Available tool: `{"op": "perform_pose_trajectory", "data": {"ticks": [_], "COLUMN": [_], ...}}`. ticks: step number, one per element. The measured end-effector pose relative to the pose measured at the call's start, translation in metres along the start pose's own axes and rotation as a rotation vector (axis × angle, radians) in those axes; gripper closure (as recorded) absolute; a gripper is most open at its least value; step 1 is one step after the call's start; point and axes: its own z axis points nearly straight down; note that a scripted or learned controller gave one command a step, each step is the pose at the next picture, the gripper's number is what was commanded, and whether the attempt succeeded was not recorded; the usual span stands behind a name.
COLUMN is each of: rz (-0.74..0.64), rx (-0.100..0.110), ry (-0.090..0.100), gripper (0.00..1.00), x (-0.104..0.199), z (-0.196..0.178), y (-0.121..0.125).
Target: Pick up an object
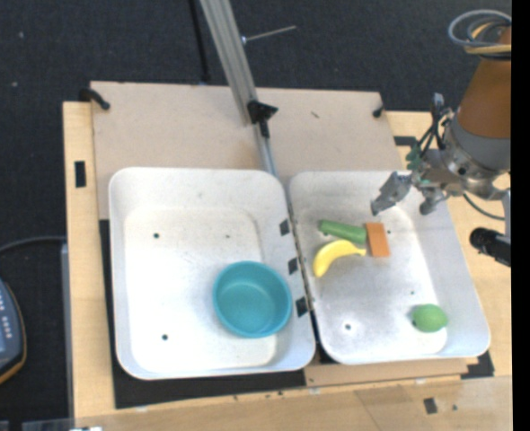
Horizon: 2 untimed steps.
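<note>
Gripper (407,197) spread wide, holding nothing, above the right bin (454,268); I expect it could nudge the orange block (377,240) against the banana (334,257) and miss

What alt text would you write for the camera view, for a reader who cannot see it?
A grey robot arm's end effector hovers over the right shallow white bin, which holds a yellow plastic banana, a green and orange toy carrot and a small green ball. The left shallow white bin holds a round blue plastic bowl.
</note>
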Motion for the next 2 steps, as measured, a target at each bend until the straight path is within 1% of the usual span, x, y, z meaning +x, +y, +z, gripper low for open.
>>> {"op": "perform_pose_trajectory", "data": {"ticks": [1,2], "rz": [0.000,0.006], "rx": [0.000,0.005], "ry": [0.001,-0.003], "gripper": [0.00,0.00], "x": [0.000,-0.004], "z": [0.000,0.047], "y": [0.000,0.007]}}
